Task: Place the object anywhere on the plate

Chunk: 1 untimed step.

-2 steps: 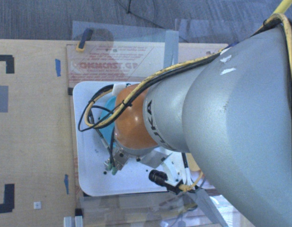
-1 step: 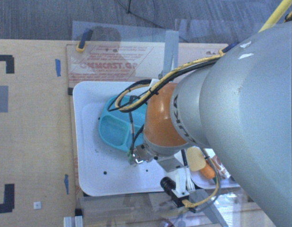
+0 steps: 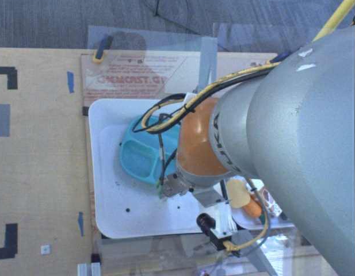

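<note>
Arm [image 3: 292, 137] reaching left, over turquoise plate [image 3: 144, 157]

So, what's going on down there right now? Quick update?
Arm low over the left bin. Tool hidden under the wrist, grip unknown. Blue plate half covered by the arm. Small items beside it.

A turquoise plate [image 3: 144, 157] lies in the white bin [image 3: 108, 206] on the tan wooden bench [image 3: 39, 171]; the grey arm [image 3: 298, 142] has an orange band [image 3: 203, 145].

Grey arm [image 3: 304, 142], orange band [image 3: 197, 145], seemingly black-yellow cables [image 3: 223, 85]
</note>
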### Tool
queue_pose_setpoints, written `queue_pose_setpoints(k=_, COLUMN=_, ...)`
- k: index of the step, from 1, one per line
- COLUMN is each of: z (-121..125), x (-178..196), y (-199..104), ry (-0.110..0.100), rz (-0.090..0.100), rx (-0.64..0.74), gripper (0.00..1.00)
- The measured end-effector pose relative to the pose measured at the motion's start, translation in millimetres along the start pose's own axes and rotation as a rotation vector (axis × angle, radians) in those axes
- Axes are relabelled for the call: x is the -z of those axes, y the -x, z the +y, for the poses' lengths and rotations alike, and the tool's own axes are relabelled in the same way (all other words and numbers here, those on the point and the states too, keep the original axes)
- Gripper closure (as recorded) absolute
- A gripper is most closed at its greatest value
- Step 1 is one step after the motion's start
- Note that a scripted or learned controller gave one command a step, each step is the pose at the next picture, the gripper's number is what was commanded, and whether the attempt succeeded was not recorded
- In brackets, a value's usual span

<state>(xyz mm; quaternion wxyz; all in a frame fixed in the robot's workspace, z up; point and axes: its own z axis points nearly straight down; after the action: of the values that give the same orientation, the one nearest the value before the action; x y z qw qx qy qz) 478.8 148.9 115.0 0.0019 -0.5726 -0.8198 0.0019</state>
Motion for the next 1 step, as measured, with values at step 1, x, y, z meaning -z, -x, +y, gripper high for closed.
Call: queue_pose_setpoints(k=1, z=23.5, x=-23.4, y=-50.2, ry=0.017, rz=-0.005, rx=-0.192, gripper=1.0)
